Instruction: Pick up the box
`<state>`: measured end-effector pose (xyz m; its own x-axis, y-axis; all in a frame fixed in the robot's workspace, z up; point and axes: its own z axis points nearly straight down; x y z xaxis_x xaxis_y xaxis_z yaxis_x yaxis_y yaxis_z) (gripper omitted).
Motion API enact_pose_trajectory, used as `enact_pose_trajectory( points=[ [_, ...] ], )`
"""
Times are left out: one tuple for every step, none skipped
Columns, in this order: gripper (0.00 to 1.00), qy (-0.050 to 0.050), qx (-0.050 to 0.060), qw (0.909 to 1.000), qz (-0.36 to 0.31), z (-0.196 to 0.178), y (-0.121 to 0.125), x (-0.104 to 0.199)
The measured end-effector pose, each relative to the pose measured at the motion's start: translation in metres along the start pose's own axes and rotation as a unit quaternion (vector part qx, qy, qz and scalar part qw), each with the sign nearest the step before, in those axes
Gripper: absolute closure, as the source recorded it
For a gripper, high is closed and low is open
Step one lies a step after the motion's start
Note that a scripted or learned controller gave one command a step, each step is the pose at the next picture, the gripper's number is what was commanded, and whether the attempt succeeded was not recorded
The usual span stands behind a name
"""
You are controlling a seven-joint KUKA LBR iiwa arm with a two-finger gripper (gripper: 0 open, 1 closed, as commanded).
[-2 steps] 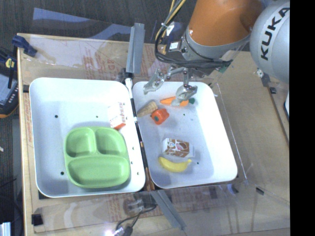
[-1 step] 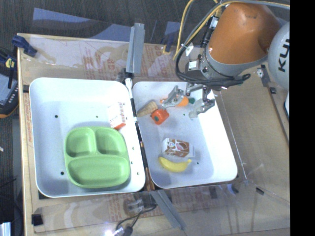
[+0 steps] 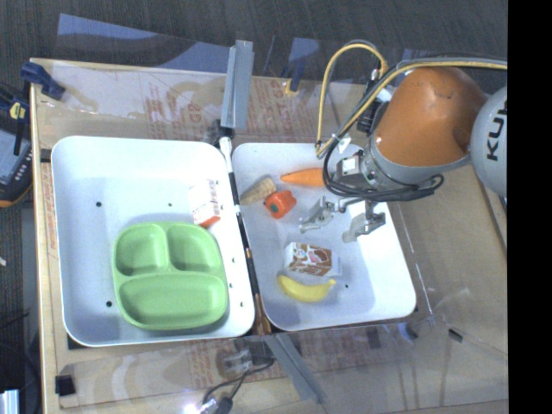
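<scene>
Gripper (image 3: 342, 218) fingers spread apart w/ nothing between, above right bin (image 3: 392, 291). Box (image 3: 205, 203) sits in left bin (image 3: 69, 231) near divider, touching green tray (image 3: 170, 274). Risk: wall blocks fingers, grasp slips.

Single fixed camera, mounted above the tabletop (image 3: 129, 102), looking down at a slant. Far enough back to frame both white bins whole: left bin (image 3: 78, 231) and right bin (image 3: 392, 274) side by side, mid-frame. Dark floor (image 3: 129, 7) runs along the top, so the far side of the tabletop is up-frame. Arm (image 3: 427, 119) enters from frame right, over the right bin.
</scene>
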<state>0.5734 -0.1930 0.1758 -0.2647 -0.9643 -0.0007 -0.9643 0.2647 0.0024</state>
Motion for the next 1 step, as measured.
enact_pose_trajectory(
  points=[
    [0.00,0.000,0.013,0.9990,0.042,0.0591,0.0019,-0.0580]
  ],
)
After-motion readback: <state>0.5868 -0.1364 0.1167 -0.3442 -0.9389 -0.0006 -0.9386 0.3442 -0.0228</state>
